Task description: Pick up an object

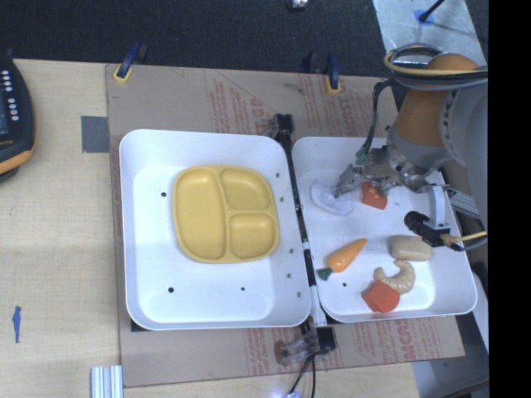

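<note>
A yellow divided tray [225, 214] lies flat near the centre of the left white bin [141, 297], clear of its walls. The two bins rest on a cardboard sheet [207, 89], which is fixed to the desk by a yellow clamp [127, 63] at its far left corner and a blue clamp [332, 73] along its far edge. A black-and-orange handheld controller [12, 114] lies at the left edge of the desk [50, 247], and a grey tape square [94, 133] sits just left of the sheet.
</note>
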`<action>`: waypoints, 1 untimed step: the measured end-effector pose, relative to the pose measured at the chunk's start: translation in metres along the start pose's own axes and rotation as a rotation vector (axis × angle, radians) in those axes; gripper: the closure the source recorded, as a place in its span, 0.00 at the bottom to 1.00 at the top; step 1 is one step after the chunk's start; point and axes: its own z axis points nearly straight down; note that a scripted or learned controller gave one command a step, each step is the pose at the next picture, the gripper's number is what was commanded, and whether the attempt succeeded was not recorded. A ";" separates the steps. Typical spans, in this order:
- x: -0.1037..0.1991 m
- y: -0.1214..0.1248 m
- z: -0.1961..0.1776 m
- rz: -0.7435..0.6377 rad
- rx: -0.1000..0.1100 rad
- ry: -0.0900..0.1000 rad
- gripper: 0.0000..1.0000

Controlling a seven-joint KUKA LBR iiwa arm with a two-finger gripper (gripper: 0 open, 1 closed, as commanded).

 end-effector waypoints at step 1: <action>-0.022 0.029 -0.001 -0.001 -0.007 -0.002 0.00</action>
